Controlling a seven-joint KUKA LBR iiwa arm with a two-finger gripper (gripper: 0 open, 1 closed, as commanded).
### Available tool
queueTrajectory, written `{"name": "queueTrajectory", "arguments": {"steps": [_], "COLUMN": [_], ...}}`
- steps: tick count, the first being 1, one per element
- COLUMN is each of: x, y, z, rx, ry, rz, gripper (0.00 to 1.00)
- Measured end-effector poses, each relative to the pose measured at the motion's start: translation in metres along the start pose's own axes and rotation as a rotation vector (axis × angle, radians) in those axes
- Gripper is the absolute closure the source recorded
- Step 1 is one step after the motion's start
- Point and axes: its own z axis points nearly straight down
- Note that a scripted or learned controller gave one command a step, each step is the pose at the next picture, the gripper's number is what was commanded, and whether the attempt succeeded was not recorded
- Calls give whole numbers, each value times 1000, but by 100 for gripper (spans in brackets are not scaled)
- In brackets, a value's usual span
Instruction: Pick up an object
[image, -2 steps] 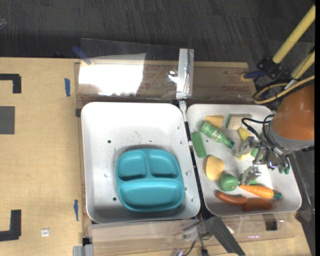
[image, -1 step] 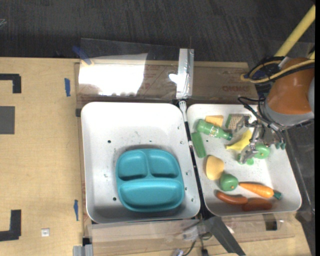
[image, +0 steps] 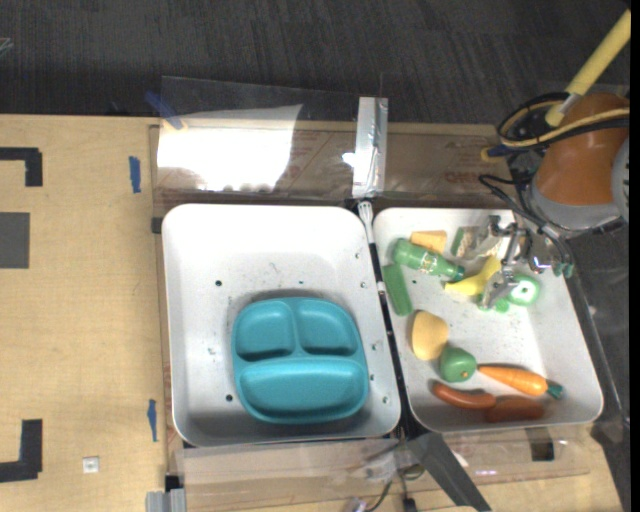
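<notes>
Left bin (image: 190, 300): teal tray (image: 298, 358). Right bin (image: 580, 370): toy food; gripper (image: 503, 268) above banana (image: 470, 284), jaw state unclear.

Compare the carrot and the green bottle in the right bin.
The carrot is orange with a small green tip; the green bottle is green throughout. The carrot lies near the right bin's front edge beside a red sausage, while the green bottle lies toward the back, near the end effector. Both lie on their sides.
</notes>
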Motion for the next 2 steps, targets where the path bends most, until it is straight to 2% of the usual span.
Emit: {"name": "queueTrajectory", "arguments": {"steps": [1,2], "x": [-6,3], "y": [20,22], "z": [1,-1], "rx": [9,4], "ry": [16,-6], "rz": [74,68], "gripper": [0,0]}}
